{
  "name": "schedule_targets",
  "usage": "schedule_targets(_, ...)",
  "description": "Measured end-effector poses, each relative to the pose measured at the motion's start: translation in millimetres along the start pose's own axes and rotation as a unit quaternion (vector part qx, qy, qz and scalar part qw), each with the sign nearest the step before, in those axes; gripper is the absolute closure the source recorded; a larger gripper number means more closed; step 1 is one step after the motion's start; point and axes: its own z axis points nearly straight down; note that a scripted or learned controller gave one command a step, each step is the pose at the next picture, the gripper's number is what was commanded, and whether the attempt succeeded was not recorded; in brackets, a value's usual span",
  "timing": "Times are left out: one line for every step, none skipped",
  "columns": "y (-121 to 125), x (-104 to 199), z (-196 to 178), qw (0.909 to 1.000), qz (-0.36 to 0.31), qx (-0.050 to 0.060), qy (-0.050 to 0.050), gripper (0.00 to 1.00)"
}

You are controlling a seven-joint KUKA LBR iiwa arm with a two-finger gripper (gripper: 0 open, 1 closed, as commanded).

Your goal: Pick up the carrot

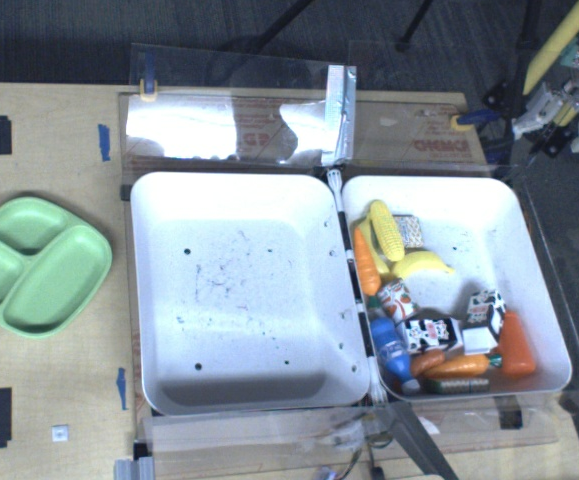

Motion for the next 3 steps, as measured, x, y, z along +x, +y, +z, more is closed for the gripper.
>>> schedule_targets(-67.8, 26.2, -44.4, 0.9981, -0.062, 0.001, 0.001, 0.0)
schedule_targets(-15.5, 0.3, -32.9, 0.9954, -0.095, -0.001, 0.0, 0.0)
schedule_targets(-15.4, 0.7, -33.1, 0.9954, -0.096, -0.001, 0.0, 0.0)
